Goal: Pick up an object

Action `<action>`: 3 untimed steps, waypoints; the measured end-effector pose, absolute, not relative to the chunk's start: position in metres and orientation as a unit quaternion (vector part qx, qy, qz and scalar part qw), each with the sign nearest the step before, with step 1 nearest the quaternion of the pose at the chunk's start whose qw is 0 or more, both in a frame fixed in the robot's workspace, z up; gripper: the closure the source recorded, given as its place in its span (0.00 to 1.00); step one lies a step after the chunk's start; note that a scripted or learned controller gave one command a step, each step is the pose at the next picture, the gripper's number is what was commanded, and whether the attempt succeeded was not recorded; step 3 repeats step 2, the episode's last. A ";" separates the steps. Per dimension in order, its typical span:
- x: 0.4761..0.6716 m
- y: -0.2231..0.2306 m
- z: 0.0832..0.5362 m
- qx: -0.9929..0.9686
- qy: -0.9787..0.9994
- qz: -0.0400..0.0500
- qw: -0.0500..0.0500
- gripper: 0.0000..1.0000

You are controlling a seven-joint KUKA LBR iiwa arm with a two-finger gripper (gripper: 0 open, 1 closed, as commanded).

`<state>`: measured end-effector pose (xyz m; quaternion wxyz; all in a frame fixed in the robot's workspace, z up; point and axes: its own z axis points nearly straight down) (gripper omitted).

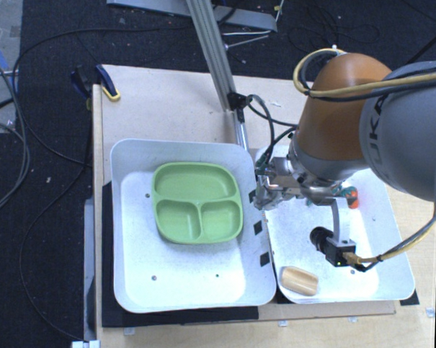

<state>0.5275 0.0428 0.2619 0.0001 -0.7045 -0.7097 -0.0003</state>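
Note:
A green divided plate [198, 203] lies in the left bin [134, 274]. A tan, bread-like object [300, 281] rests at the front left corner of the right bin [386, 278]. A small orange and green object [352, 198] peeks out from under the arm at the right bin's back. My gripper [263, 195] hangs low over the left edge of the right bin, just right of the plate and well behind the tan object. The wrist's bulk hides its tip.
The grey and orange arm [350, 118] covers the back of the right bin. A black cable fitting [329, 244] hangs from it over the bin's middle. A slanted metal post [216, 54] rises behind the bins.

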 end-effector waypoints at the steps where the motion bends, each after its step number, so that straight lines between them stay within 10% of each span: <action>1: 0.541 0.085 0.248 -0.705 -0.709 0.000 0.000 1.00; 3: 0.547 0.099 0.230 -0.706 -0.708 0.001 0.000 1.00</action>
